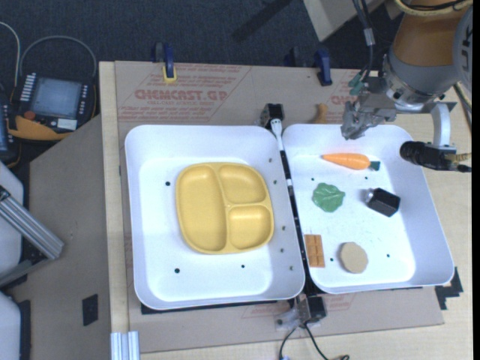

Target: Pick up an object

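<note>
Overhead, the hand (354,129) hangs above the right bin's (427,201) far edge, just beyond the carrot (346,160); whether its fingers are parted cannot be told, and nothing shows between them. Nearer lie a green leaf (328,196), black block (383,202), tan disc (353,257) and brown wafer (314,250). The left bin (150,201) bears a yellow divided plate (223,206).

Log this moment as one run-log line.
gripper: above right bin's far edge, holding nothing | carrot: just below gripper | leaf, black block, round disc: right bin | yellow tray: left bin
</note>
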You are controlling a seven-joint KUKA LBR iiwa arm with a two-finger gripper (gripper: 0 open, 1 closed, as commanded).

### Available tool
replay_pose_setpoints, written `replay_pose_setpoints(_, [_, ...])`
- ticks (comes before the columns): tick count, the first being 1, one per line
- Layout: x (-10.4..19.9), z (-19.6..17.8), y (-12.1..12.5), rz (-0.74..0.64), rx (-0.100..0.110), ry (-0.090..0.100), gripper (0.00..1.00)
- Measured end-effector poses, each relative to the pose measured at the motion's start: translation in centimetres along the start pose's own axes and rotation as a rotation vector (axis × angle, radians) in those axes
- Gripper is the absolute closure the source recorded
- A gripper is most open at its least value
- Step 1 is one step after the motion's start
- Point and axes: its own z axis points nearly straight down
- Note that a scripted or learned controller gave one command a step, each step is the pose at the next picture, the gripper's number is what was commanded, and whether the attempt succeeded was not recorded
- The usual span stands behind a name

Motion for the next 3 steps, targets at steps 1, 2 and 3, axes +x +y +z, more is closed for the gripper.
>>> replay_pose_setpoints(1, [4.3, 0.3, -0.9, 0.001, 0.001, 0.0, 1.0])
replay_pose_setpoints(2, [9.5, 2.4, -1.7, 0.001, 0.003, 0.0, 1.0])
replay_pose_setpoints(3, [14.1, 2.3, -2.4, 0.0, 0.001, 0.0, 1.0])
